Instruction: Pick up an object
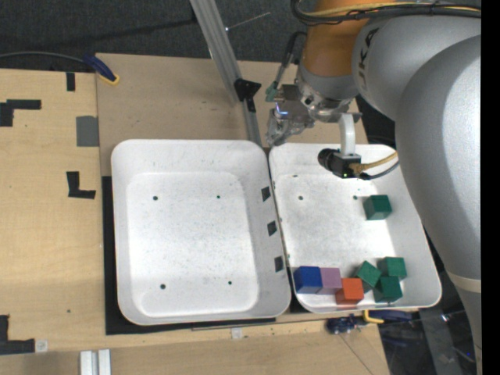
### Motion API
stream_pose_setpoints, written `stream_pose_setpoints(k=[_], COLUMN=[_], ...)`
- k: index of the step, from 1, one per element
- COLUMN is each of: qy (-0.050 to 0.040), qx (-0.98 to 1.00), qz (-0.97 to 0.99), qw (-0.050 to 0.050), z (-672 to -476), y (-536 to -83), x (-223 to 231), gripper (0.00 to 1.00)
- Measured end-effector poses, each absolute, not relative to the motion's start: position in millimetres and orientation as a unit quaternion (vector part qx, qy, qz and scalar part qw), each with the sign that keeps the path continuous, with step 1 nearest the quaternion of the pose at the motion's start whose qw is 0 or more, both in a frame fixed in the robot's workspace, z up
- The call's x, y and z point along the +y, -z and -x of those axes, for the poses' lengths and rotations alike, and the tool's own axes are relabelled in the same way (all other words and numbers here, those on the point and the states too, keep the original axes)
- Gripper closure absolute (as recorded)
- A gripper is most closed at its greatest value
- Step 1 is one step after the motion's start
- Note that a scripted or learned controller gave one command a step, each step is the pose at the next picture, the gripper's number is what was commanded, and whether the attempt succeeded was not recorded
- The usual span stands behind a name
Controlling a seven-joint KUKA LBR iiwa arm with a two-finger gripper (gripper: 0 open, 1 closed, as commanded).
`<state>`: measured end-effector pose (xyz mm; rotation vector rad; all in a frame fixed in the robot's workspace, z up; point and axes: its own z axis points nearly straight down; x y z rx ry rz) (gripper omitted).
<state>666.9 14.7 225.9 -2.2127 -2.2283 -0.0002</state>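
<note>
The right bin (328,229) holds several small cubes. A green cube (377,207) lies alone near its right wall. Along the near wall sit a blue cube (308,279), a purple cube (330,277) and an orange cube (351,289), with three more green cubes (387,287) clustered at the near right corner. My gripper (280,127) hangs over the far left corner of the right bin, close to the divide between the bins. It is well away from every cube, and nothing is seen held in it.
The left bin (187,233) sits beside the right one. A slanted metal pole (223,49) runs down to the bins' far edge next to the gripper. A black cable fitting (337,162) hangs over the right bin's far side. The bulky arm covers the right.
</note>
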Motion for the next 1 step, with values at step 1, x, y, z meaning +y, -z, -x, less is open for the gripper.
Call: stream_pose_setpoints(k=[1], qy=[0.0003], qx=[-0.710], qz=[0.704], qw=[0.001], z=[-674.9], y=[-225.3], x=[74.4], gripper=[1.00])
